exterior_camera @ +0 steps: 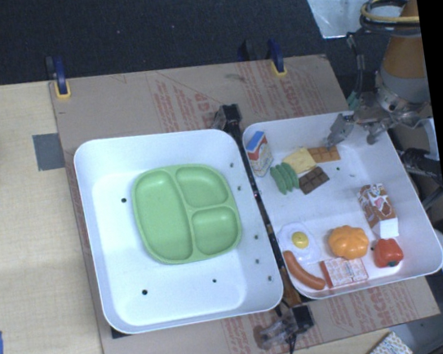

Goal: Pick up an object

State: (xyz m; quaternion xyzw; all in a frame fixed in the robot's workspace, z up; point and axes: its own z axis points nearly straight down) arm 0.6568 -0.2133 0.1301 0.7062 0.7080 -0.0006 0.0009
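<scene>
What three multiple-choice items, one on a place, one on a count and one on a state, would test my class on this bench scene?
1. Where does the green divided plate lie?
A. left bin
B. right bin
C. on the cardboard

2. How many compartments has the plate?
A. two
B. three
C. five

3. How is the milk carton placed?
A. standing in the right bin's far left corner
B. on the plate
C. between the fingers

Answers: 1 A, it sits mid left bin. 2 B, three hollows show. 3 A, it stands by that corner's wall.
</scene>
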